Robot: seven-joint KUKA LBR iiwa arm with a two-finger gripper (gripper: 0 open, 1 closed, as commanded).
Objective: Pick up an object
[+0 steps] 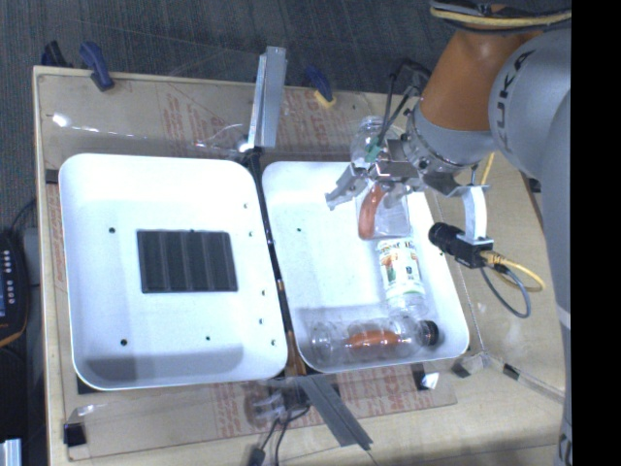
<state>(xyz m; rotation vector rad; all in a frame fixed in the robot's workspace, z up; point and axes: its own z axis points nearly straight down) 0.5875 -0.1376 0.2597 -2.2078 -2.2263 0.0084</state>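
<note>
1. The gripper (pixel 374 184) hung over the upper part of the right bin (pixel 303 260), below the arm's orange band (pixel 466 76).
2. An orange, sausage-shaped object (pixel 368 216) sat directly under the gripper, its top end up at the fingers; whether they were clamped on it, or were apart or together, could not be told.
3. A clear bottle with a white and green label (pixel 401 275) lay just below and to the right of the orange object.
4. Another clear bottle (pixel 369 338) lay along the bin's near wall.
5. The left bin (pixel 97 192) held a dark rectangular slab (pixel 187 260), well apart from the gripper.
</note>
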